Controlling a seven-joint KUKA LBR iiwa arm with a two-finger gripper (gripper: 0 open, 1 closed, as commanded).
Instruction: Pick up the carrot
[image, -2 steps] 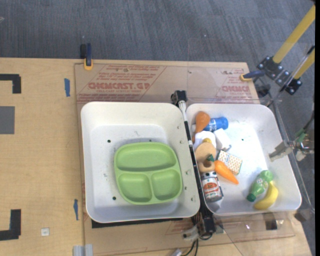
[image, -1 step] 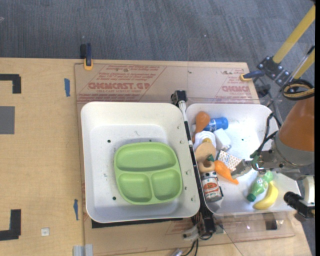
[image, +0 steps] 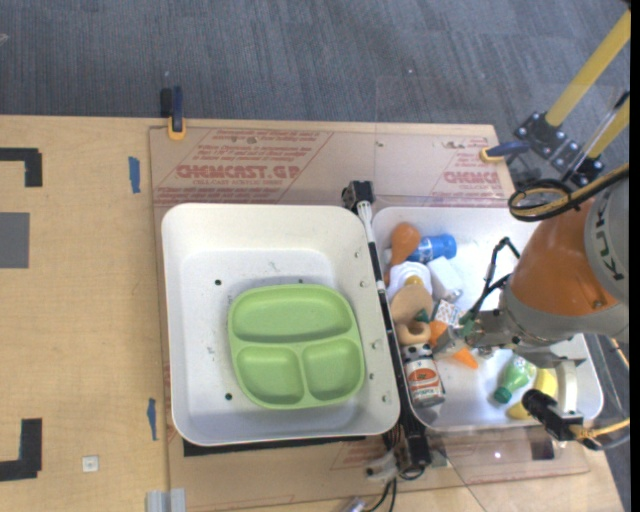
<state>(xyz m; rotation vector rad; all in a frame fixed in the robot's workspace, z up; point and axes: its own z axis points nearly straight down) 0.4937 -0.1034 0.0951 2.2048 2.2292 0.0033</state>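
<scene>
Nearest, along the front rim of the right bin (image: 590, 405), lie a yellow piece (image: 545, 382) and a green bottle (image: 513, 379), with a small labelled can (image: 425, 382) at the bin's front-left corner. Just beyond them, the carrot (image: 463, 353) lies on the bin floor, a small orange wedge touching or just beside the gripper (image: 482, 333), at its lower left edge; whether the jaws are wide, narrow or closed on anything cannot be told, as the arm's orange band (image: 560, 270) and wrist cover them. Farther back, toward the rear-left corner, sit a blue bottle (image: 436, 246) and an orange-brown toy (image: 403, 240). In the left bin (image: 190, 300), a green divided plate (image: 296, 344) rests centrally.
</scene>
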